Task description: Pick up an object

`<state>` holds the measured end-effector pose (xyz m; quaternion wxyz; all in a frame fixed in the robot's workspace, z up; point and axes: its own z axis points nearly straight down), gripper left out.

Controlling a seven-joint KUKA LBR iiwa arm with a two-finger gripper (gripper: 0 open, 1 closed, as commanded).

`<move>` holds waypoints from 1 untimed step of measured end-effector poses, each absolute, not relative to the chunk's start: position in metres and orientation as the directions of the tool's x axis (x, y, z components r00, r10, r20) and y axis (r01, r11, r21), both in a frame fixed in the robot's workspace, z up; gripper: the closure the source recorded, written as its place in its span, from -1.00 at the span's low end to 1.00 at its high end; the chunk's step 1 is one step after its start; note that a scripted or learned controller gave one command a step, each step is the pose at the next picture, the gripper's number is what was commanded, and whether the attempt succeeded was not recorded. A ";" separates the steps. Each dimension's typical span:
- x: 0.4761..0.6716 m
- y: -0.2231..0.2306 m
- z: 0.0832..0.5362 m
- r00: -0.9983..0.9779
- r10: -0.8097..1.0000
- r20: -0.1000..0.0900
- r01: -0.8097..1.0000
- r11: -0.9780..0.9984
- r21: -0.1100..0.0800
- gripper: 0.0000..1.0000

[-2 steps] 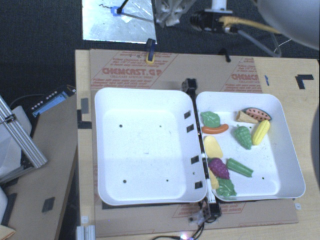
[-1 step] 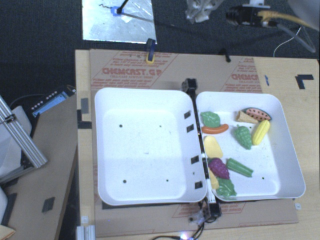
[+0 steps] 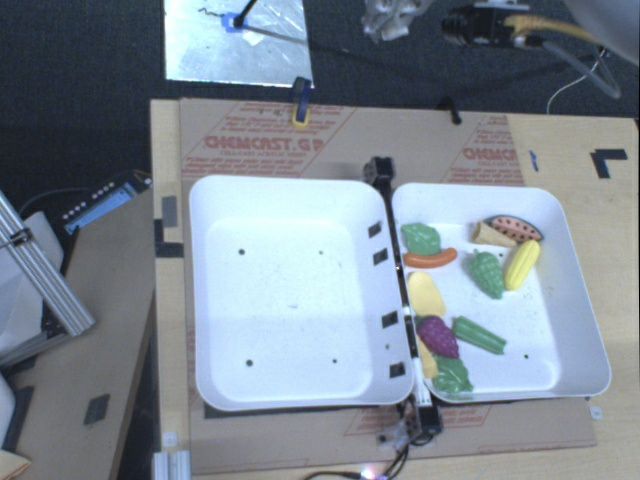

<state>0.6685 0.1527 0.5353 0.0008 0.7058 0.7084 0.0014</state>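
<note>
Camera view shows the gripper (image 3: 392,13) hanging at twelve o'clock, above the surface (image 3: 270,133) and well apart from both bins; whether it is spread or pressed together cannot be told. Toward five o'clock, the right bin (image 3: 575,298) holds toy foods: a yellow corn (image 3: 522,264), an orange sausage (image 3: 430,259), a purple piece (image 3: 437,336), and green pieces (image 3: 479,335).

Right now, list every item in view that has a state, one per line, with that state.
Tool: raised beyond the bench's far edge, holding nothing.
Left bin: holds no toys.
Right bin: holds all the toy food.
Corn cob: lying flat by the watermelon slice.
Orange sausage: lying flat, near the divider.
Purple toy: resting on the yellow piece.
Green pepper: lying flat, mid-bin.
</note>
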 end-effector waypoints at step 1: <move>0.669 0.078 0.503 0.006 1.000 -0.002 1.000 -0.006 -0.001 1.00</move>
